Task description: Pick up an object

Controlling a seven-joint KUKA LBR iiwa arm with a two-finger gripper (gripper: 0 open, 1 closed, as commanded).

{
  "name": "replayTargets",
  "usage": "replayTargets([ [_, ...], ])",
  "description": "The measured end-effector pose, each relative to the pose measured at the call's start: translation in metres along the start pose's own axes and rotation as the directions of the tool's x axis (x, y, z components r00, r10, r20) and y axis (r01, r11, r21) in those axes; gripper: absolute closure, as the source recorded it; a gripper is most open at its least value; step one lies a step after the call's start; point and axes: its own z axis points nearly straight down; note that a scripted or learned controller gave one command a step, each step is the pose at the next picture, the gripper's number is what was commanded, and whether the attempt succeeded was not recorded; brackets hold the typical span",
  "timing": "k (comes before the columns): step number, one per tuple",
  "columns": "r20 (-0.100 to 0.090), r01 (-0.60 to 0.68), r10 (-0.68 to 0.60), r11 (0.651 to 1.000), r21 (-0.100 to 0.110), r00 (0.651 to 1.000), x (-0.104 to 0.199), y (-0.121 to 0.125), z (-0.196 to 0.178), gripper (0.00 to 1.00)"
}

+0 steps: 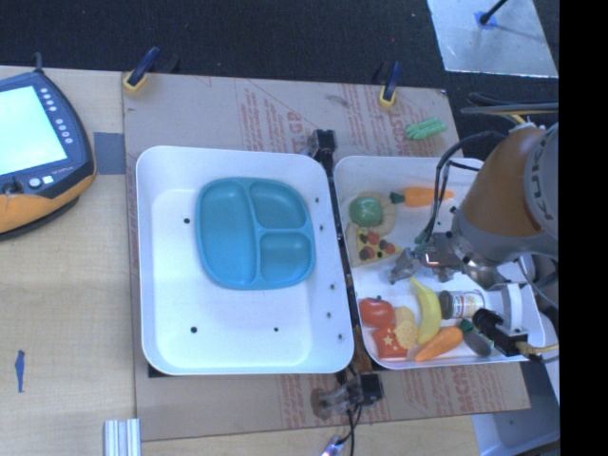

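the pick looks not yet made, as far as can be judged: the end effector (410, 264) hangs low over the middle of the right bin (380, 167), and nothing can be seen lifted clear of the bin floor. whether it is apart, together or clamped on something cannot be told from this slant. what is left is to get hold of one item and raise it.

any of the toy foods in the right bin could be the object. counted: one banana (427, 310) toward the bin's near edge, just beside the end effector; one red tomato (376, 312) at the near left corner; two carrots, one (439, 345) along the near edge and one (416, 196) by the far edge; one green round piece (366, 209) near the far left corner; one flat piece with dark spots (372, 245) just nearer than it; one small bottle (465, 304) toward the right edge. some pieces in the near corner overlap, so the count there is unsure.

the left bin (157, 255) carries one blue divided plate (255, 232), toward its far edge. so, two bins, one plate. a tablet-like pendant (38, 150) lies at the tabletop's left edge.
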Motion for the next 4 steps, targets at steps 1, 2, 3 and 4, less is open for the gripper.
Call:
replayTargets([
  [1, 0.002, 0.004, -0.004, 1.000, -0.001, 1.000, 0.029, 0.029, 0.000, 0.00],
  [2, 0.000, -0.001, 0.001, 1.000, -0.003, 1.000, 0.001, 0.042, -0.001, 0.00],
  [3, 0.000, 0.002, -0.002, 1.000, -0.003, 1.000, -0.014, 0.071, -0.001, 0.00],
  [4, 0.000, -0.001, 0.001, 1.000, -0.001, 1.000, -0.041, 0.053, -0.001, 0.00],
])
